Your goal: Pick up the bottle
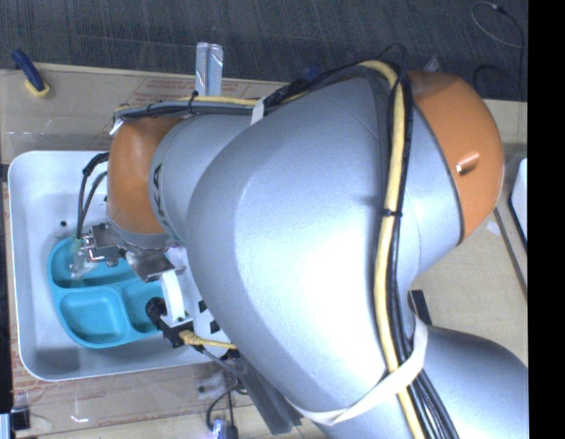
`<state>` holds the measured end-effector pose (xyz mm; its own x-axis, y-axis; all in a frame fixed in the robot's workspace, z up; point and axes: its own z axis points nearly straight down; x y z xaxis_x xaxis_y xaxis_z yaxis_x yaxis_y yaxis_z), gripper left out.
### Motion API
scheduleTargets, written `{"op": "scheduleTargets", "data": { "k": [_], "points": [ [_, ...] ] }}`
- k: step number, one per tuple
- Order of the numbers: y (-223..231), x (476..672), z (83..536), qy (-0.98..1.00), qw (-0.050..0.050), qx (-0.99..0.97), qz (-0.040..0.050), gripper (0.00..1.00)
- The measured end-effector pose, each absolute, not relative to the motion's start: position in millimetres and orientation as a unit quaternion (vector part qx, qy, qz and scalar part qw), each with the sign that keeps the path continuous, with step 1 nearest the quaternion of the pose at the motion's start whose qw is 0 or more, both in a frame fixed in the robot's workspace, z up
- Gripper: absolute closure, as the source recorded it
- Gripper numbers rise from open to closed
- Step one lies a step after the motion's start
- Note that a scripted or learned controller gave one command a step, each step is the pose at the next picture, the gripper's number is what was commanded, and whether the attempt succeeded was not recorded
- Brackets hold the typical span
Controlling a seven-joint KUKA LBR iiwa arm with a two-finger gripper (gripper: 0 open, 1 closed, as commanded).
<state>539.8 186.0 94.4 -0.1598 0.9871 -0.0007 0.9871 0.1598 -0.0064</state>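
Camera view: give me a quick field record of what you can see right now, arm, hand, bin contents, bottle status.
arm: grey arm with orange band reaches in from the right and covers most of the bench
hand: over the left bin, at its blue tray; wrist hardware hides the grip state
tray: blue, with compartments, partly under the arm
bottle: cannot be made out; nothing seen held
bench: blue-handled item at the upper left corner

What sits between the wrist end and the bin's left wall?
In the camera view, a blue divided tray lies there, inside the bin, under the gripper.
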Motion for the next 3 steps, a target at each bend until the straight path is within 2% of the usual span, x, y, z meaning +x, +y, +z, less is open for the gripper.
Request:
{"op": "scheduleTargets", "data": {
  "k": [1, 2, 3],
  "points": [
    [170, 509.8, 108, -0.737, 0.000, -0.676, -0.0006, 0.00],
    [208, 531.2, 90, -0.641, 0.001, -0.767, 0.0022, 0.00],
    [218, 547.0, 137, -0.654, 0.001, -0.757, 0.0018, 0.00]
  ]
}}
